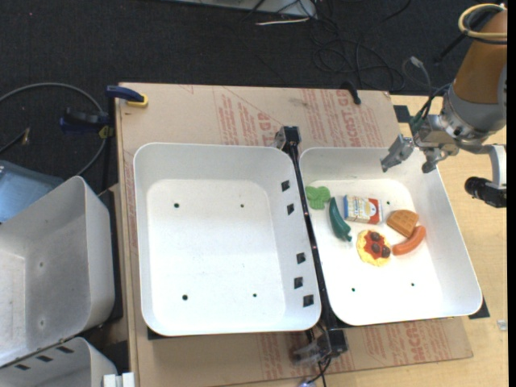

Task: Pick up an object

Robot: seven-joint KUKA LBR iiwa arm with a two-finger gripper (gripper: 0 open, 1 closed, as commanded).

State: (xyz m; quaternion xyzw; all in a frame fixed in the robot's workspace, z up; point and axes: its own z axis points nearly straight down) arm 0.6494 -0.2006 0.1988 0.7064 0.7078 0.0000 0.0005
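Small toy foods lie grouped in the right bin (419, 297): a light green piece (318, 196), a dark green pod (339, 219), a small white and red carton (361, 209), a brown bread-like piece (402, 221), an orange-red sausage (408, 241) and a yellow disc with red dots (373, 247). My gripper (414, 157) hangs over the bin's far right rim, up and to the right of the foods. Its two grey fingers are spread apart with nothing between them.
The left bin (218, 232) stands beside the right one, with black clips (300, 258) along the shared edge. Both rest on a cardboard sheet (242, 111). Grey tubs (48, 256) sit at the far left; cables and clamps lie beyond the cardboard.
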